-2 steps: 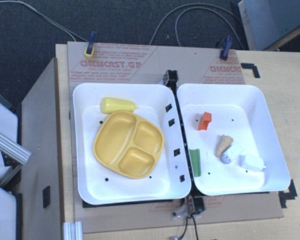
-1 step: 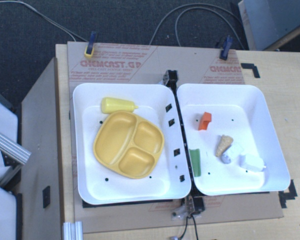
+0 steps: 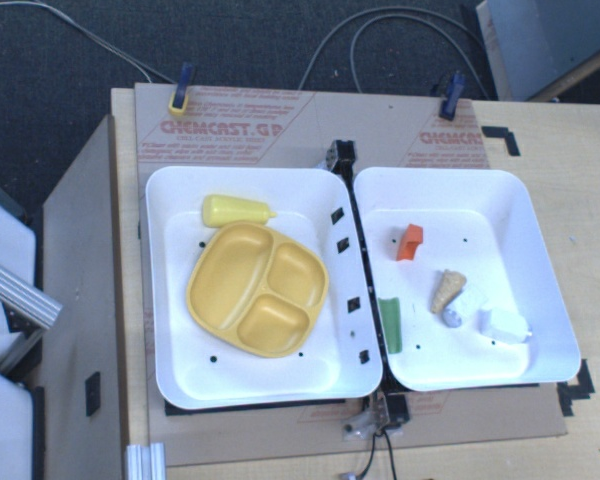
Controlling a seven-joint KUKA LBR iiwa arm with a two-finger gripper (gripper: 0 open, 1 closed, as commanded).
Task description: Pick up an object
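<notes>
— Green block (image 3: 390, 325) lay nearest us, along the left wall of the right bin (image 3: 542, 233), didn't it?
— Yes. We saw a white piece (image 3: 506, 325) near the right wall, a tan cone (image 3: 447, 290) between them, and an orange block (image 3: 410, 241) farther back with bare floor around it.
— And the left bin (image 3: 168, 268)?
— We noted a yellow divided plate (image 3: 258, 288) across its middle and a yellow bottle (image 3: 235, 209) beyond, near the far wall. We could not tell the pincer's state.

The left bin (image 3: 170, 368) holds a yellow divided plate (image 3: 257, 288) with a yellow bottle (image 3: 235, 209) near its far edge. The right bin (image 3: 540, 268) holds an orange block (image 3: 410, 242), a green strip (image 3: 390, 325), a tan cone (image 3: 447, 290) and a white piece (image 3: 505, 325).
</notes>
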